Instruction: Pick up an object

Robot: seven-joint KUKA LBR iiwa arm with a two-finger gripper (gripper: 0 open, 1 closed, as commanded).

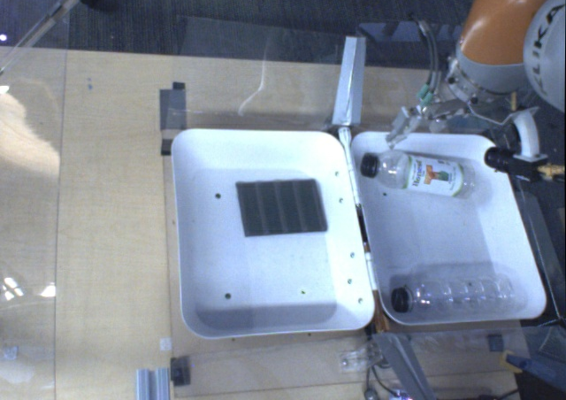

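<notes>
The claw [409, 121] hovered at the right bin's [522, 239] far rim, just beyond a labelled clear bottle [423, 173] lying inside; whether it was open could not be told. A ribbed clear bottle [451, 294] lay nearer; a dark ribbed pad [281, 207] occupied the left bin [199, 239].

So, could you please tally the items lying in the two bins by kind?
Clear plastic bottles: 2, the labelled bottle and the ribbed bottle, both in the right bin.
Dark ribbed pads: 1, the dark pad in the left bin.
Total: 3
</notes>
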